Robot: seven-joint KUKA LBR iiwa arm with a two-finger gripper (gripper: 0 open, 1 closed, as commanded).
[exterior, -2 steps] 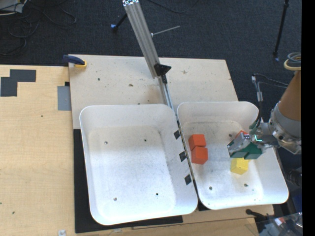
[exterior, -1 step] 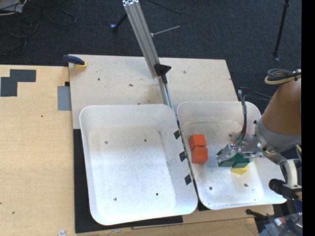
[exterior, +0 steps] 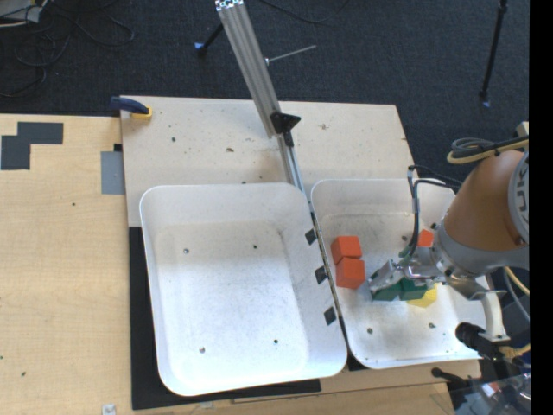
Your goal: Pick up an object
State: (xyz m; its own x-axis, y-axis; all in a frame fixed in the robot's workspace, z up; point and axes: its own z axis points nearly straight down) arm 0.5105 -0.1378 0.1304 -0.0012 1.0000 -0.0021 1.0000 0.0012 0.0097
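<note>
The end effector point(exterior: 389, 281) is low inside the right bin point(exterior: 380, 353), reaching in from the right under the arm's orange band point(exterior: 484, 201). Whether it is spread or pressed together cannot be told from this slanted view; its metal tip blends with the things beneath it.

Directly under and just behind the end effector lies a green block point(exterior: 399, 291), touching or nearly touching the tip. Against the green block's far side from the tip, toward the arm, sits a yellow block point(exterior: 423, 298). Nothing shows clearly pinched.

To the left of the end effector, a short way off, are two orange blocks: the upper orange block point(exterior: 346, 247) and, just beside and below it, the lower orange block point(exterior: 350, 271), both close to the wall shared with the left bin point(exterior: 173, 199). A small orange piece point(exterior: 426, 239) shows just above and behind the end effector, beside the wrist.

Both bins rest on the light surface point(exterior: 207, 141).
</note>
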